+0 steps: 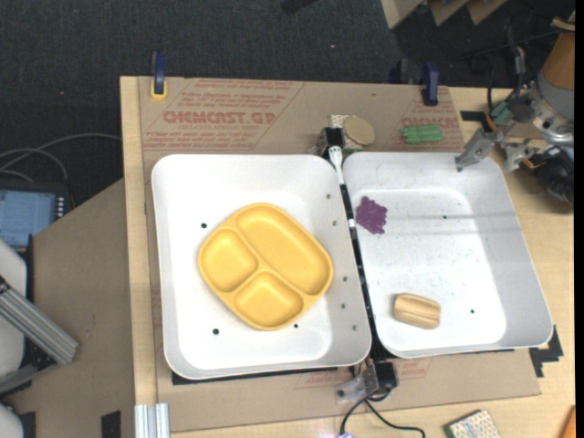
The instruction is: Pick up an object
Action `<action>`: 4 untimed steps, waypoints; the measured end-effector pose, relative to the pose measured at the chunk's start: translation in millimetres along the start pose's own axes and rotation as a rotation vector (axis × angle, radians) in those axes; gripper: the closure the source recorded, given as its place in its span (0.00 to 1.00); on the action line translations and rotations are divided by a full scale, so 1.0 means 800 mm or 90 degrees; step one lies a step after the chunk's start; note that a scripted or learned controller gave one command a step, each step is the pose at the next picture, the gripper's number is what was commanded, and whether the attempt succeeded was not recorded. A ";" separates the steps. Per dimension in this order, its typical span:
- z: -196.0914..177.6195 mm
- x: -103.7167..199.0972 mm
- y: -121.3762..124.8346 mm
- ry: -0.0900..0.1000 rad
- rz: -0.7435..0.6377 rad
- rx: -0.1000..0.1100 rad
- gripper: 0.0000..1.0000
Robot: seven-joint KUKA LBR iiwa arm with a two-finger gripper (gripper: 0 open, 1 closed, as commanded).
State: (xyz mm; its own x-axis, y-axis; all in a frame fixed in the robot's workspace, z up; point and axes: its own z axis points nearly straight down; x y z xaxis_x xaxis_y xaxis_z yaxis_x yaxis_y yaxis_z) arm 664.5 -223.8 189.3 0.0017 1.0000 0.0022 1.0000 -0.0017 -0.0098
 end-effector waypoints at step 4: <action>0.137 0.049 0.005 -0.001 -0.003 -0.006 0.00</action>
State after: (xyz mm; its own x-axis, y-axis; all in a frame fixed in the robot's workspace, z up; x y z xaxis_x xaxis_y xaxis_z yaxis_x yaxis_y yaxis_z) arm 667.3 -184.5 79.9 -0.0035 1.0000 0.0001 1.0000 0.0035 0.0004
